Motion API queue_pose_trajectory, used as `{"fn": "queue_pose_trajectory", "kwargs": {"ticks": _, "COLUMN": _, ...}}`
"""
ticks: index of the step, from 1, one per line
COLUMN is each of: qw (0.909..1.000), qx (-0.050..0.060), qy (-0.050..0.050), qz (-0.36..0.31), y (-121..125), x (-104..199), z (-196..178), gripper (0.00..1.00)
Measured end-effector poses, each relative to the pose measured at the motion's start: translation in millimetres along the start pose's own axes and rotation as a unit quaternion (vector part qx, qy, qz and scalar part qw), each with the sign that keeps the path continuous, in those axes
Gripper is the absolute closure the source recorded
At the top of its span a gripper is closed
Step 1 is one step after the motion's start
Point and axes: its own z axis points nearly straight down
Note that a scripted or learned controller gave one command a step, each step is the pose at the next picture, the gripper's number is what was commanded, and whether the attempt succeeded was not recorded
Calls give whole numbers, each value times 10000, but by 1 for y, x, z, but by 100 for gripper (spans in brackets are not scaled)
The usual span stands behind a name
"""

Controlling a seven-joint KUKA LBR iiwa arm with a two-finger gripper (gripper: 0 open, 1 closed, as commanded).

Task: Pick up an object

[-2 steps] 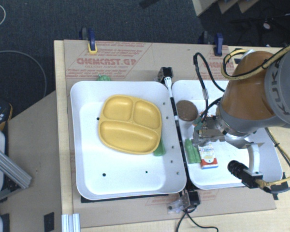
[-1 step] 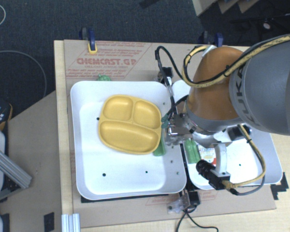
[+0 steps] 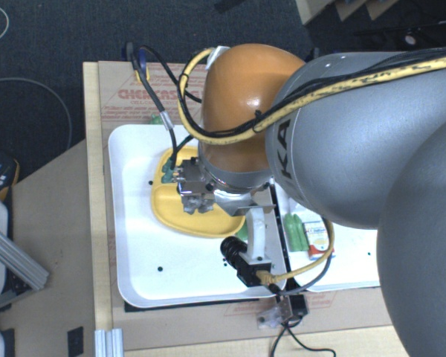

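Two shallow white bins sit side by side on the worktop [image 3: 97, 222]. The left bin [image 3: 134, 222] holds one yellow dish-like object [image 3: 171, 210], with something green and dark lying on its upper edge. The right bin [image 3: 353, 262] shows one green-and-white packet [image 3: 301, 236] near the divider; the rest of it lies under the arm [image 3: 357, 147]. The hand [image 3: 195, 193] hangs low over the yellow object, at or just above its surface; the orange wrist covers it, so I cannot tell whether it is released or clenched, nor whether it grasps anything
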Motion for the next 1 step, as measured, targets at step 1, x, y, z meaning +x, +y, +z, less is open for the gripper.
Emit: {"fn": "queue_pose_trajectory", "kwargs": {"ticks": 1, "qw": 10000, "qx": -13, "qy": -26, "qz": 81, "y": 30, "x": -25, "z": 163, "gripper": 100}}
